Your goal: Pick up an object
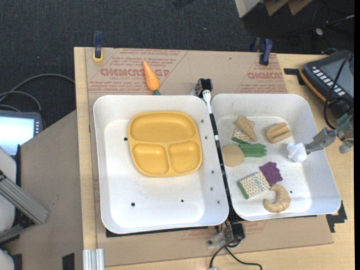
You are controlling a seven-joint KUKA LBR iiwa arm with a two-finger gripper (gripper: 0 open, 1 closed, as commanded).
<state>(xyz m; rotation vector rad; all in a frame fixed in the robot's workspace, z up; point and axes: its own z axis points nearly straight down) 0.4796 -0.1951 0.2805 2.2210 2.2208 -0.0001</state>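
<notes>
The right bin (320, 176) holds several small things: a tan wafer (244, 128), a bread roll (278, 132), a green leafy piece (251, 149), a round tan cookie (232, 155), a purple grape bunch (271, 172), a green-edged patterned block (253, 185) and a curved tan pastry (275, 199). A small white object (295, 152) lies near the bin's right side. My gripper (314, 143) reaches in low from the right edge, and its tip is right against that white object. Nothing is visibly lifted.
The left bin (112, 167) holds a yellow divided plate (165, 142). An orange toy carrot (151, 76) lies on the cardboard behind the bins. Blue clamps (98, 45) (265, 50) hold the board's back edge. A dark device (332, 77) sits at the far right.
</notes>
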